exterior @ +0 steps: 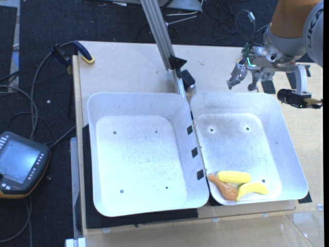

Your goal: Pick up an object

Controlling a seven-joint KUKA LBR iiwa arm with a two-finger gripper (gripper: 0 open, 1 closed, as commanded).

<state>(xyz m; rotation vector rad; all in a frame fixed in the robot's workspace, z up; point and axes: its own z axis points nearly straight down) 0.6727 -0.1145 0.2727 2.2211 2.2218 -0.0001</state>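
Jaws of the gripper [244, 81] hang spread apart, holding nothing, above the bench [128, 66] just beyond the right bin's [277, 122] far rim. In that bin's near corner lie a yellow corn cob [234, 176], a banana [253, 190] and an orange spoon-shaped toy [224, 187], clustered and touching.

The tool [243, 82] hangs above the far edge of the right bin [280, 133], its two fingers spread apart with nothing between them. In that bin's near part lie a yellow piece [234, 176], a banana [253, 190] and an orange spoon-like thing [224, 187], close together. The left bin [103, 112] sits beside it on the surface [128, 66].
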